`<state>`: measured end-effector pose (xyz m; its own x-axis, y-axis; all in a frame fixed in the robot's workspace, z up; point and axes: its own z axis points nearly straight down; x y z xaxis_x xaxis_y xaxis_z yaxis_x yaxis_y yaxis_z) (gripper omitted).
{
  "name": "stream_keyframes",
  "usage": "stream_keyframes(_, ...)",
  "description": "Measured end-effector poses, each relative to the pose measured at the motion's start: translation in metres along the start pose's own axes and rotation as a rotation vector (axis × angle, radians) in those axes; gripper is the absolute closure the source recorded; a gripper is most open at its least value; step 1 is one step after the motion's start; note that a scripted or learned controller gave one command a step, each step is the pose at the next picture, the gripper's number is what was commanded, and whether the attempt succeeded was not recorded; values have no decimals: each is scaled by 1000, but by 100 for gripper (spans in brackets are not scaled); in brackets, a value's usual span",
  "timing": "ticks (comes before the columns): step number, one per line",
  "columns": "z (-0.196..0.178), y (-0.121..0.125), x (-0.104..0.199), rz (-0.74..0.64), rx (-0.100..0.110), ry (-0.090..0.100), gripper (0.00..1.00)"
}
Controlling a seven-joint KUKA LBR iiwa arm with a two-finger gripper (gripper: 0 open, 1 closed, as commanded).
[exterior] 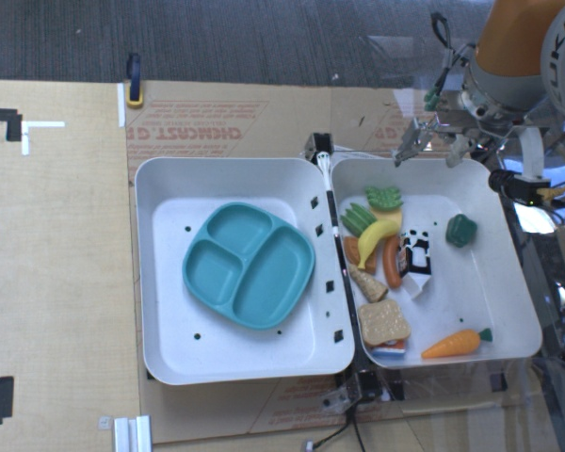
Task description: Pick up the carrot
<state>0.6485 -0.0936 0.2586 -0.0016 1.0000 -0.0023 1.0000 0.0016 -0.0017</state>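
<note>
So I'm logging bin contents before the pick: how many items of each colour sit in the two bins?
Teal: 1, plate
Green: 3
Yellow: 1, banana
Orange: 1, carrot
Red-orange: 1, sausage
Brown: 2, bread pieces
Black-and-white: 1
Total: 10

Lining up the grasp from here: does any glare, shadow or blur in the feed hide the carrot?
Camera view: carrot evenly lit and sharp against the right bin; bright glare sits by the bin's right rim, away from it; the gripper above the far rim is slightly soft, so its state is unclear.

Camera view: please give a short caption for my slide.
Gripper above the right bin's far edge; carrot lies near its front corner.
</note>
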Motion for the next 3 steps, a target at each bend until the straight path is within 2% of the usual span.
stream_keyframes(1,167,-5,-3,-16,-2,0,0)
stream_keyframes(2,40,11,14,80,-3,-1,0)
stream_keyframes(3,167,-26,-12,133,-2,1,0)
